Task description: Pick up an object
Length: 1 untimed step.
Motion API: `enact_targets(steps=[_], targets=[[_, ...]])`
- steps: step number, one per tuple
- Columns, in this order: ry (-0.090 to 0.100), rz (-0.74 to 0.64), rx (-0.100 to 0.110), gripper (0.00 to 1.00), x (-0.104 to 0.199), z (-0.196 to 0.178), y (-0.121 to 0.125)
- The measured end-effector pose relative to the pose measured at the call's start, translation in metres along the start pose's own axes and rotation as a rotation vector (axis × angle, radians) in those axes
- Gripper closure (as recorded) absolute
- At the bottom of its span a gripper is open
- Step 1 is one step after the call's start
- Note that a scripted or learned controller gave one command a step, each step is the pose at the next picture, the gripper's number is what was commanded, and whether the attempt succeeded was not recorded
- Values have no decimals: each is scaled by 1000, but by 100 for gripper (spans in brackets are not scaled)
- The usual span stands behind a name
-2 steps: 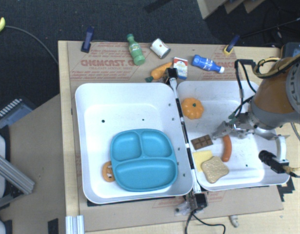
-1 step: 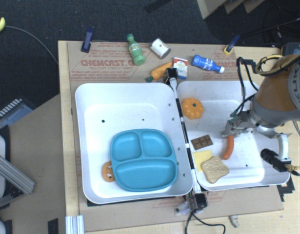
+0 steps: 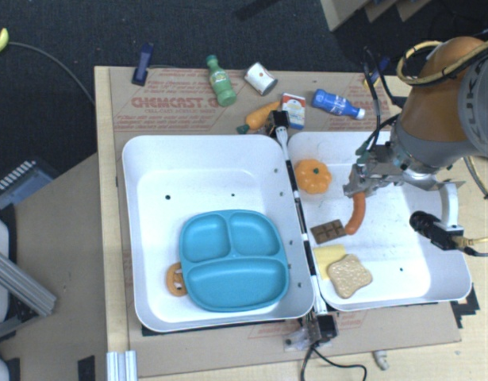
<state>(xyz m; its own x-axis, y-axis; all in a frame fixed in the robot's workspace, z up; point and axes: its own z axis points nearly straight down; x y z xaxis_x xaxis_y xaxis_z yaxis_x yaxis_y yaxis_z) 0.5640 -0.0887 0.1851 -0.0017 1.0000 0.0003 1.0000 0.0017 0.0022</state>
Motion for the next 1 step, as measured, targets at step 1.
enact_targets(steps=[1], targets=[[1, 1, 4, 100, 60, -64, -60]])
